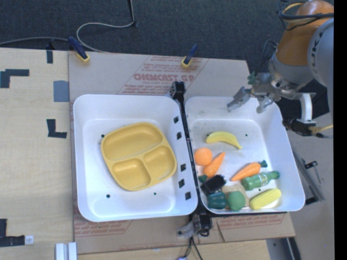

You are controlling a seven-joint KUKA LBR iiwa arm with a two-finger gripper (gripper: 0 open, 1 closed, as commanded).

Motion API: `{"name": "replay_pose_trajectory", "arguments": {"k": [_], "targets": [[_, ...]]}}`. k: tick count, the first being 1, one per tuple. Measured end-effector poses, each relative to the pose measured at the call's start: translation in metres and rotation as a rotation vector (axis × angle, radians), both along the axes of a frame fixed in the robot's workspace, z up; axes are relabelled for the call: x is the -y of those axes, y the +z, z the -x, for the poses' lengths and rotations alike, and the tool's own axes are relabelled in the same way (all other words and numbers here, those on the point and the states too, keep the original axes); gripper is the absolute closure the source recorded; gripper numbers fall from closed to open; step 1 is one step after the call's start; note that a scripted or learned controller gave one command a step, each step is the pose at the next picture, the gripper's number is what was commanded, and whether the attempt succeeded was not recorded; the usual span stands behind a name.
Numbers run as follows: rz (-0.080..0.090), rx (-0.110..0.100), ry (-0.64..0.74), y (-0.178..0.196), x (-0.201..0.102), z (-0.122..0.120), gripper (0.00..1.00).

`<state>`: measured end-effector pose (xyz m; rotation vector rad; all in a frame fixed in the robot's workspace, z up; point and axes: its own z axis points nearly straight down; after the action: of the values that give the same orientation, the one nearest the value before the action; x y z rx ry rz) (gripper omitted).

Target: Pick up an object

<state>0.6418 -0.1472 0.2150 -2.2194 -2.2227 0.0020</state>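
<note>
**Two white bins, one tray, a heap of toy food**

Two shallow white bins sit side by side on a cardboard sheet (157,77) laid over the worktop (32,145). Inside the left bin (87,199) lies a yellow divided tray (138,155) with three compartments, turned at a slant.

All the toy food is in the right bin (290,161). A banana (223,139) lies alone near the middle. Below it an orange (203,156) touches a small carrot (214,164), and a larger carrot (246,171) lies to the right. Crowded into the near corner are a black piece (213,183), a green bottle (259,180), a corn cob (264,198), a round green item (236,200) and a darker green piece (216,201); what lies under them is hard to make out.

Red print on the cardboard reads roughly "CHEMCAST GP"; the smaller lines beneath are too fine to read. Two clamps, yellow and blue, grip the sheet's far edge (79,49) (189,58).

Over the far right corner of the right bin the hand (250,101) hangs with its two fingers (237,100) spread wide, holding nothing and well apart from the food.
</note>
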Motion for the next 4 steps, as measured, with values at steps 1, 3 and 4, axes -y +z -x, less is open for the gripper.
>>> {"name": "replay_pose_trajectory", "arguments": {"k": [1,3,4], "targets": [[-0.001,0.002,0.000,-0.129,-0.020,0.026,0.00],[0.002,0.008,-0.001,-0.128,-0.037,0.103,0.00],[0.003,0.004,-0.002,-0.041,0.055,0.038,0.00]]}}
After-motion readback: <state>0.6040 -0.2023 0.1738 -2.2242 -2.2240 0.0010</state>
